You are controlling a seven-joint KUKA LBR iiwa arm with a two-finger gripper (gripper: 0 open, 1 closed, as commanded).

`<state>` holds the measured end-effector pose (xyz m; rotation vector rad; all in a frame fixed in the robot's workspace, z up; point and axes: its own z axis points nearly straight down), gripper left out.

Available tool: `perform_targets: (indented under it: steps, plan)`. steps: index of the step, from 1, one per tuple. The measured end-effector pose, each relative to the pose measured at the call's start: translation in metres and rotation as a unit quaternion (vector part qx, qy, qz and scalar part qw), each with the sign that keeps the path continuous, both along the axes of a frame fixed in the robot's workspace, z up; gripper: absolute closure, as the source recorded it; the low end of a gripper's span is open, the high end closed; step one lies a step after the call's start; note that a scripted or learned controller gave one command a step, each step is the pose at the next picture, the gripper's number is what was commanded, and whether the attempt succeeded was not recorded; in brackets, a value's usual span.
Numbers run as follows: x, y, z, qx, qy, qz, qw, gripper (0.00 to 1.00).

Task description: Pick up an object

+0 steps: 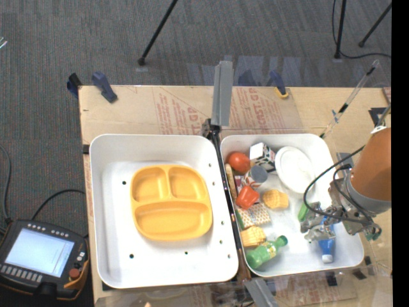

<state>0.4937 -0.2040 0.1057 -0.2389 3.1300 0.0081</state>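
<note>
Gripper (323, 226) low over right bin (291, 267), near-right corner, just above blue tube (326, 249); finger state cannot tell.

arm (374, 171) reaches in, gripper (317, 226) pointing down.

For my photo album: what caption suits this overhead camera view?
Robot gripper hovers over a bin of toy items beside a yellow tray.

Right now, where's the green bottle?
The green bottle lies in the right bin, near its front edge, just below the yellow waffle piece.
</note>
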Motion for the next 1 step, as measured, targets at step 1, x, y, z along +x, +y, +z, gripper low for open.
perform_targets:
  steps: [1]
  plan:
    - [-0.0002,0.0003,-0.0006,0.0003,0.001,0.0,1.0,0.0]
